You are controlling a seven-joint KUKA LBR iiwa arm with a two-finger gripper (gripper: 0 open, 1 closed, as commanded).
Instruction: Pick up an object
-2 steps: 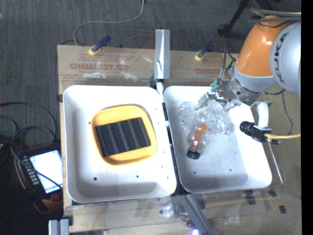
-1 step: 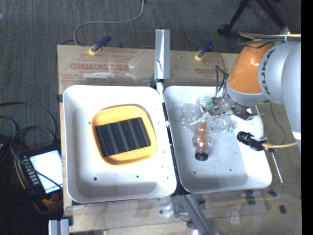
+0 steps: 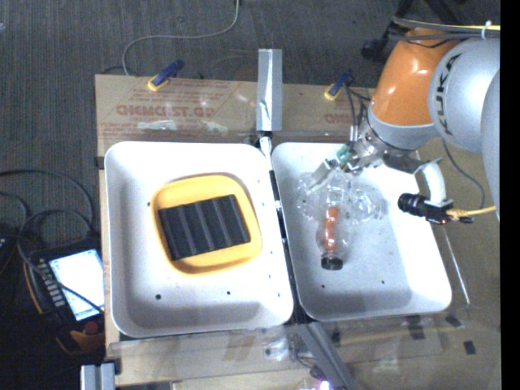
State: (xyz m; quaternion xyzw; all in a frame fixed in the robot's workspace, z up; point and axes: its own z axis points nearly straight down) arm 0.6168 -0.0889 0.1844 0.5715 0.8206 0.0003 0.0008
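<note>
Gripper (image 3: 351,158) low over back of right bin (image 3: 422,287), by clear crumpled plastic (image 3: 313,187); finger state impossible to tell. Clear bottle (image 3: 331,230), orange inside, dark cap toward the front, lying mid-bin. Yellow tray (image 3: 207,222) with black ribbed insert in left bin (image 3: 130,242).

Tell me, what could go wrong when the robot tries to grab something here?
The clear plastic bottle with the black cap lies on its side in the right white bin; being round and smooth, it might roll or slip away. The crinkly clear plastic pieces around it are hard to see, so the gripper hovering over them may close on nothing. The yellow tray with black slats in the left white bin looks too wide to pinch.
</note>
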